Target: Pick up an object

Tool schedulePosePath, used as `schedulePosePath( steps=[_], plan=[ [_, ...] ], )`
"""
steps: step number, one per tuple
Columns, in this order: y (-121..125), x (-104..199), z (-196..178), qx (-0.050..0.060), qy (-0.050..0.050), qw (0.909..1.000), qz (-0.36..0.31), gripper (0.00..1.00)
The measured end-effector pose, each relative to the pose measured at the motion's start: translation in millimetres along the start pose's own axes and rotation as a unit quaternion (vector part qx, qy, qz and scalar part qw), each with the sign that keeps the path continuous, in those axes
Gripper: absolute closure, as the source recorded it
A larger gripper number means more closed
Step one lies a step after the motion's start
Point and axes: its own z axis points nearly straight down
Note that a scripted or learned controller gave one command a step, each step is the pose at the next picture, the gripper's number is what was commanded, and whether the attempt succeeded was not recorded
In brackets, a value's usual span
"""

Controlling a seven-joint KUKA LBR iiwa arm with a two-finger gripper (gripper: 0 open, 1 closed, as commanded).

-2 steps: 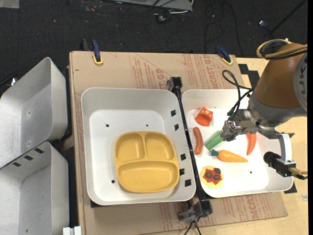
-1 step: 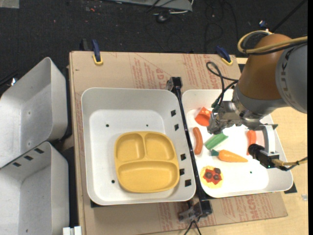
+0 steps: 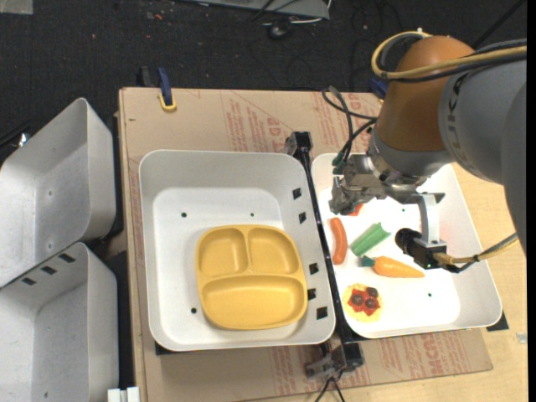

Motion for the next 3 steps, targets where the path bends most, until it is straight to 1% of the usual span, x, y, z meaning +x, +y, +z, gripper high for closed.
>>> schedulePosePath(
  steps=[1,2,3],
  plan=[
    [25,44,-4,0.000,0.000,1.0000,0.000,1.00],
    [46,100,-9,0.000,0.000,1.0000,0.000,1.00],
    [45,96,-9,0.001,-0.001,1.0000,0.002,0.00]
  ],
)
